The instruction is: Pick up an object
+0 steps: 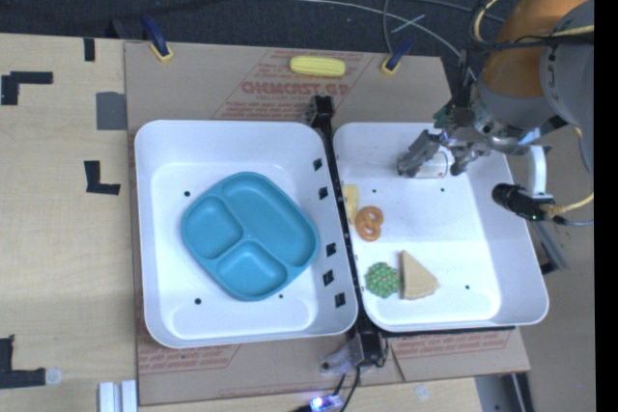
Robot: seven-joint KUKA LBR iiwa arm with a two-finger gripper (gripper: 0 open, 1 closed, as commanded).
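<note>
Lying in the right-hand shallow white plastic bin point(502, 304), the candidates for picking are a tan wedge-shaped piece like a slice of bread point(418, 277), a small round green knobbly lump point(382, 280) touching its left side, an orange pretzel-shaped ring point(369, 223) above those, and a pale yellow sliver point(351, 199) against that bin's left wall. Up toward that bin's far edge, well apart from all four, hangs the grey two-finger gripper point(432, 157), its jaws apart with nothing between them. So the step in hand looks like the approach, with no grasp yet made. The next move would call for travelling toward that bin's near-left corner, centring over one piece, descending and closing. Left of that bin sits a second white bin point(154, 207) holding a blue three-compartment plastic plate point(249, 234); beyond both, a yellow oblong object point(317, 66) lies on the bench point(58, 207).
</note>
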